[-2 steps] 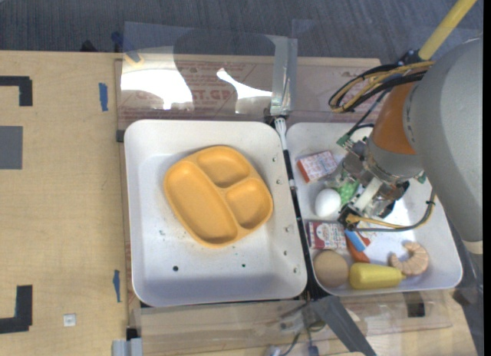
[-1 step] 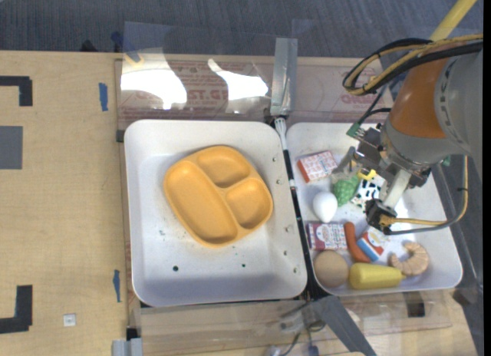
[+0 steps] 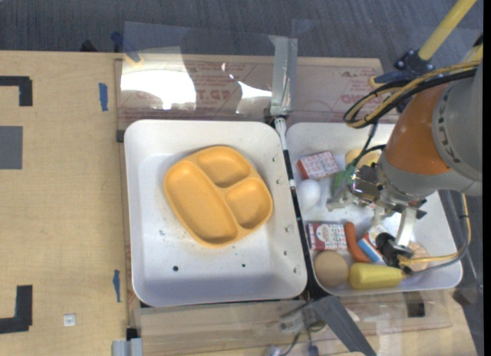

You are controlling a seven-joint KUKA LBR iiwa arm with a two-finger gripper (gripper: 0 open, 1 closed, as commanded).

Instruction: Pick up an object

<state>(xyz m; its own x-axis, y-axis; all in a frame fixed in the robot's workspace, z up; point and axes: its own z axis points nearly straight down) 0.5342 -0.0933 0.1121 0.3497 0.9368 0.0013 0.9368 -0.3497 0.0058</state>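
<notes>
Look to the right shallow white bin (image 3: 445,228): your grey arm with the orange band (image 3: 418,143) hangs over it, and the end effector (image 3: 360,186) sits low among the clutter. You cannot tell how it stands. Around it lie a small red-and-white carton (image 3: 318,165), a white egg-shaped ball (image 3: 308,192), a second red carton (image 3: 327,235), a tan egg (image 3: 331,268) and a yellow banana-like piece (image 3: 374,275). The left white bin (image 3: 146,193) carries a yellow divided plastic plate (image 3: 218,193).

left bin (image 3: 146,270): yellow divided plate (image 3: 219,193) | right bin (image 3: 449,266): gripper (image 3: 354,187) low among small items
</notes>
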